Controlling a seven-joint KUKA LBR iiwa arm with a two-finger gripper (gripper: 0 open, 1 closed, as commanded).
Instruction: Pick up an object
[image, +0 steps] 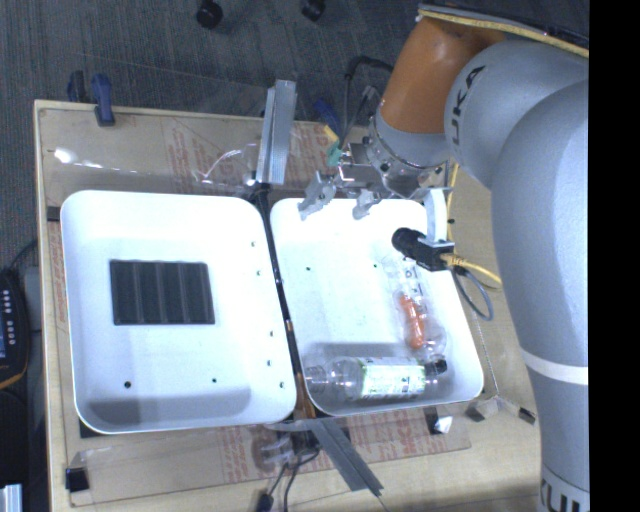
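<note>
My gripper (337, 205) hangs over the far edge of the right bin (330, 300), open, with nothing between its two grey fingers (311, 202). A clear plastic bottle (375, 379) with a green and white label lies on its side along the right bin's near wall. A clear packet holding an orange item (414, 316) lies by that bin's right wall, well clear of the gripper. A dark ribbed rectangular block (162, 292) lies flat in the left bin (150, 390).
A grey metal bar (275, 135) stands behind the gap between the two bins. Blue clamps (101, 98) hold the board at the far left corner. The arm's large grey body (530, 200) fills the right side.
</note>
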